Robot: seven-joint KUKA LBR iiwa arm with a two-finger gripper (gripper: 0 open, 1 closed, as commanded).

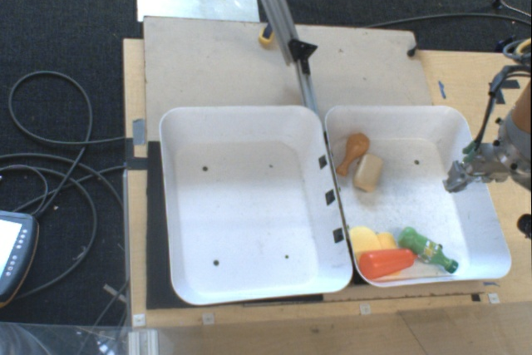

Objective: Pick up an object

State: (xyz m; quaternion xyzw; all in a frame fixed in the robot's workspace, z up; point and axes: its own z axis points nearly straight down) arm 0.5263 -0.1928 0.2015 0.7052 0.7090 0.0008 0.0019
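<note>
The right bin holds several objects. A brown drumstick lies against its left wall, with a tan block just beside it. Along the front wall sit a yellow piece, an orange-red carrot shape and a green bottle. My gripper hangs over the right edge of this bin, to the right of the tan block, with nothing visible in it. Its tip is small and blurred.
The left bin stands next to the right one, joined by black clips. A slanted metal pole crosses above the bins' far side. Cables lie on the floor at left.
</note>
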